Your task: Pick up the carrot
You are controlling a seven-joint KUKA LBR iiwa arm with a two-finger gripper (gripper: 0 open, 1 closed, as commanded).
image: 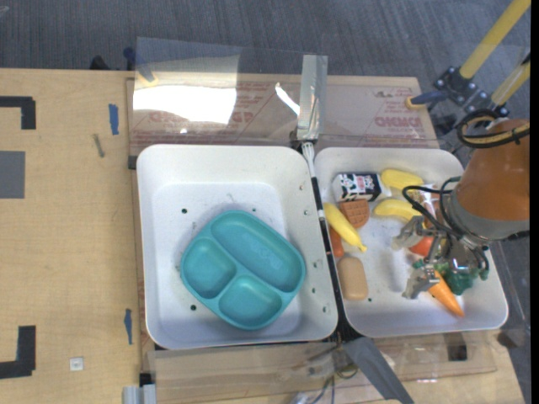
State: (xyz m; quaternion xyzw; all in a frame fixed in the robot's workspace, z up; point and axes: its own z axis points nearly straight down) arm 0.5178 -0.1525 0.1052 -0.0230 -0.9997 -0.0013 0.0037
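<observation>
Carrot [446, 297]: lay in the right bin [488, 314], toward that bin's 5 o'clock corner, orange body slanting down toward 4 o'clock with its green top [462, 279] at the upper end.
Gripper [425, 269]: hung low over the right bin, just at 10 o'clock of the carrot, its metal fingertips [414, 284] close beside the carrot's upper end.
Claw state: could not be told; wrist hardware and cables crowded the spot, and no carrot was seen plainly between the fingers.
Arm [498, 183]: came in from 3 o'clock, its orange band sitting above the wrist over the bin's right rim.
Right bin, other contents: a yellow banana [401, 179] near 12 o'clock; a second yellow banana [396, 209] just below it; a black-and-white carton [356, 184] at 11 o'clock; a long yellow piece [344, 227] slanting along the left wall at 9 o'clock; a tan waffle-patterned piece [358, 213] touching it; a tan bread-like roll [353, 277] at 7 o'clock, well apart from the carrot.
Left bin [160, 225]: held a teal divided plate [242, 268], three compartments, resting toward 6 o'clock of the bin's floor.
Bench [59, 225]: pale wood, spreading away at 9 o'clock of both bins, with black corner marks [21, 108] and blue tape bits [113, 118].
Clear panel [253, 99]: stood at 12 o'clock behind the bins.
</observation>
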